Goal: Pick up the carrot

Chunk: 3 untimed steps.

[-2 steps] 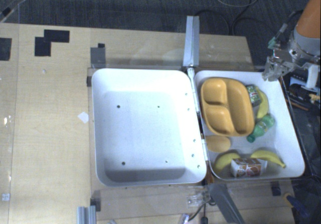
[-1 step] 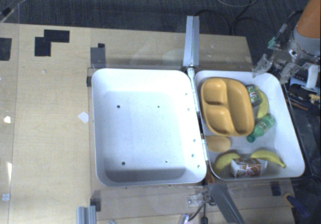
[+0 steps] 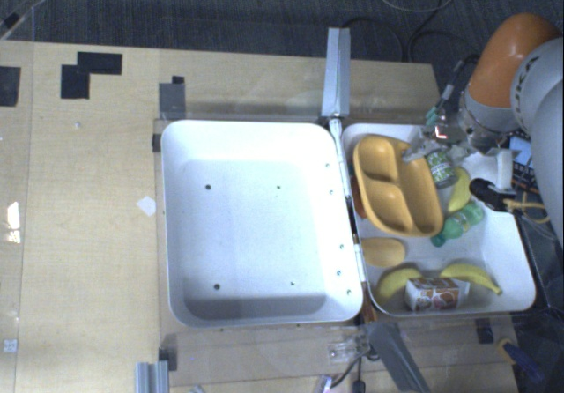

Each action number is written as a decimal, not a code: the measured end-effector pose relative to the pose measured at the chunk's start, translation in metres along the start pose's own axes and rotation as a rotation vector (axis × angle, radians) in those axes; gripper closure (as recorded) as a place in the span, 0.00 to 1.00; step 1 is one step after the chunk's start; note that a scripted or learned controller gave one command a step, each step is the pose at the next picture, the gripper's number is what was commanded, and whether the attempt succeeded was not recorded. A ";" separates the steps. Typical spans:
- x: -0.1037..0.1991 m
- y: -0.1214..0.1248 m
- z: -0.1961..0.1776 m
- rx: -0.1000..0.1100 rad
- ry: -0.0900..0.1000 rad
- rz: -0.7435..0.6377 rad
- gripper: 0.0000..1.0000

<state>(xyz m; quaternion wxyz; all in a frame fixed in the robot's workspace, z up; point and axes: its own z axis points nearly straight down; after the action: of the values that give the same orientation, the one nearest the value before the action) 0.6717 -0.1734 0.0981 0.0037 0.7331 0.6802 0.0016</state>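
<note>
Scene: a grey arm with an orange band reached in over the right bin (image 3: 520,290), while the left bin (image 3: 256,224) sat beside it.

Gripper: the gripper (image 3: 434,146) was low at the far end of the right bin, at the upper rim of a yellow divided dish (image 3: 397,193) and just beside a green bottle (image 3: 458,219).

Grip: how far open the gripper was, and whether it had hold of anything, could not be told from this slanted view. Nothing orange showed at its tip.

Carrot: the carrot could not be made out with certainty. A thin orange-brown strip (image 3: 356,197) along the dish's left edge, against the wall between the bins, may have been it, mostly hidden by the dish.

Neighbours: a tan rounded item (image 3: 383,250) lay just below the dish. Two bananas (image 3: 471,275) flanked a small carton (image 3: 434,294) at the near end.

Step in hand: by the look of it an approach or a probe in the crowded bin — no pick was evident.

Next move: if the strip was the carrot, the gripper would need to cross to the dish's left side. It would then have to descend into a tight slot between dish and bin wall — a grasp liable to catch the dish instead.
</note>
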 end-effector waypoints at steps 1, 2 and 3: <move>0.055 -0.005 0.006 0.002 -0.006 0.057 0.00; 0.066 -0.006 0.005 0.000 -0.016 0.024 0.00; 0.077 -0.013 0.003 -0.018 -0.008 -0.246 0.00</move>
<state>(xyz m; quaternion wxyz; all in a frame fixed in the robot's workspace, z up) 0.6647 -0.0954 0.0949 0.0129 0.6441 0.7648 0.0043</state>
